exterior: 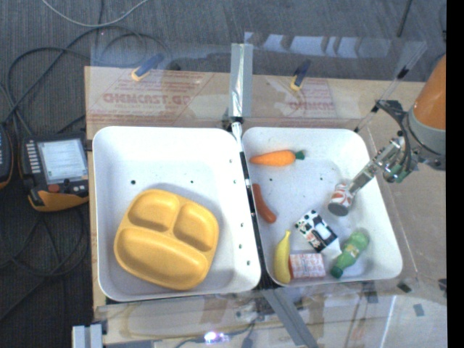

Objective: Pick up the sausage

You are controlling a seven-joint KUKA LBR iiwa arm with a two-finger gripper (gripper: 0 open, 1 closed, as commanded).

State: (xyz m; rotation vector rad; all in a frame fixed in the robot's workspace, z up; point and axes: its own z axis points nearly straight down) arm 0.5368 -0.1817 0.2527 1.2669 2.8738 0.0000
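Though it looks light and stiff, the sausage (263, 204), a slim reddish plastic toy, lies tight against the left wall of the right bin (377, 165), so I'd take it across its middle, since smooth skin may slip. Well right of it the gripper (339, 207) hangs low; how it is set I cannot tell. Nearby lie 1 glossy carrot (274, 158), a curved banana (282, 258) and a green bottle (349, 251). A moulded yellow tray (166, 238) sits in the left bin (116, 151).
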